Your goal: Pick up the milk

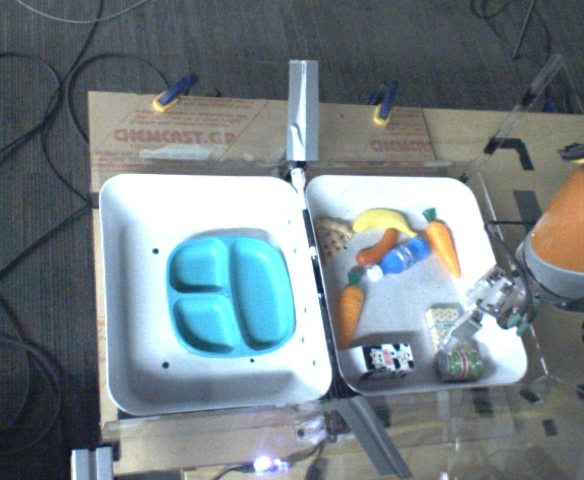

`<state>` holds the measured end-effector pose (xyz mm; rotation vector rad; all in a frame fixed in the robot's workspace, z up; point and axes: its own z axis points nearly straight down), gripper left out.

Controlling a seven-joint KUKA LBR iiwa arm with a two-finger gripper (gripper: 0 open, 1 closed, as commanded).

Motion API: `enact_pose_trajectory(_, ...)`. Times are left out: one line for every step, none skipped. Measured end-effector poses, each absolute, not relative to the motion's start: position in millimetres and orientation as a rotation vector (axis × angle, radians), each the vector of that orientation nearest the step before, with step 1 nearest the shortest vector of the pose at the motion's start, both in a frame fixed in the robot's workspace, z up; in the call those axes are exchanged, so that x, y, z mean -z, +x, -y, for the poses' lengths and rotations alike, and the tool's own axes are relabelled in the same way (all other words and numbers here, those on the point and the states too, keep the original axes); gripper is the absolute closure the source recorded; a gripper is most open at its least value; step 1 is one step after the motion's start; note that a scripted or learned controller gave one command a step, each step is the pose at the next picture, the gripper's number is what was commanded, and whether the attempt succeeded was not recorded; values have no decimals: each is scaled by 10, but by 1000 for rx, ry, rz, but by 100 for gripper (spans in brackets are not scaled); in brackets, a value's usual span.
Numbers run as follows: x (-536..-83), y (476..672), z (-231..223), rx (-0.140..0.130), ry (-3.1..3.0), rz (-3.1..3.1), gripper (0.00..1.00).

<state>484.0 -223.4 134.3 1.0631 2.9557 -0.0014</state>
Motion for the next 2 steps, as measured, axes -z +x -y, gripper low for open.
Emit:
enact_pose_trajectory(-904, 4890, 2257, 4, 1065, -2936, 0)
enact_pose_trajectory(-915, 4873, 1632, 28, 902, -2981, 0)
